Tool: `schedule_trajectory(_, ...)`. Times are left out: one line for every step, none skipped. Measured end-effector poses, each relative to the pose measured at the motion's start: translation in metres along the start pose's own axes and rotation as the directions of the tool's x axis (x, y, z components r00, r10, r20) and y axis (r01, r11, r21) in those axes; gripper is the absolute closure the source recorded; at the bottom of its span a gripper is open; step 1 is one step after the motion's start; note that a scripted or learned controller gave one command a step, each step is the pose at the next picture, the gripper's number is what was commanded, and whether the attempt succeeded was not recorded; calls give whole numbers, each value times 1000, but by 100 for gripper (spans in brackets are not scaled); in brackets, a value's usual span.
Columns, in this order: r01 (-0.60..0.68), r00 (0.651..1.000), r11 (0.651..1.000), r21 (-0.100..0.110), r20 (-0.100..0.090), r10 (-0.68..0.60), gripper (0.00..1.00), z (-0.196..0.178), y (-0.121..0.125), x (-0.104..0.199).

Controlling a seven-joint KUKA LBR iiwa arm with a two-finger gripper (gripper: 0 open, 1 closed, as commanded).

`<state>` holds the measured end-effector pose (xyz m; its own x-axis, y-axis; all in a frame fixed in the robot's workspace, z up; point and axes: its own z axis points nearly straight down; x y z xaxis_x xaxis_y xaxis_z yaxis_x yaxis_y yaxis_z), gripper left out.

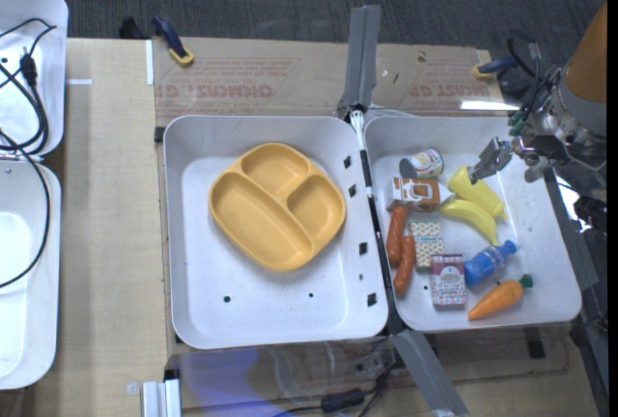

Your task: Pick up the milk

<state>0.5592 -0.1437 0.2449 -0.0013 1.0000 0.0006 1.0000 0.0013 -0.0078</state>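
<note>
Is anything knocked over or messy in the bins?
Nothing is spilled or broken. The right bin is just crowded: the small can lies on its side, the blue bottle lies flat, and the cartons, sausages, bananas and carrot are jumbled close together. The yellow plate sits neatly in the left bin.

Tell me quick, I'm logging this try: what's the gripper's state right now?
Gripper: open and holding nothing, over the right bin by the bananas.
</note>
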Motion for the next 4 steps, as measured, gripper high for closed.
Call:
schedule_trajectory(-49,999,999,-3,1,49,0,71,77,0)
schedule_trajectory(-105,994,994,-26,1,105,0,129,75,26)
schedule_trajectory(-233,972,972,-42,-1,233,0,136,62,45)
schedule_trajectory(-232,973,972,-33,-3,232,100,130,62,47)
